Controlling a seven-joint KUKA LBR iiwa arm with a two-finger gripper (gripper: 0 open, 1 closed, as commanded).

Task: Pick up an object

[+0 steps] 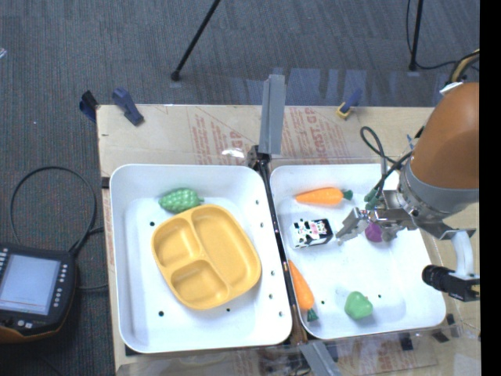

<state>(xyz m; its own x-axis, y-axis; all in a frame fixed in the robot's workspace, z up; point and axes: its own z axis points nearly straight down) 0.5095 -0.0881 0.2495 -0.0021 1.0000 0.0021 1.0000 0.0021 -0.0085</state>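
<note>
Tool (368, 224) spread apart over the right bin (415, 312), purple toy (376, 231) just beside its fingers, right of the black-and-white carton (312, 232), below the carrot (320, 197).

red print on cardboard sheet (313, 135), too blurred to read

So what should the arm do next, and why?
Probably sink a little and close. The gripper sits right at a small purple object in the right bin, but I can't tell that it holds it. The carrot and cow-print block lie farther off.
</note>
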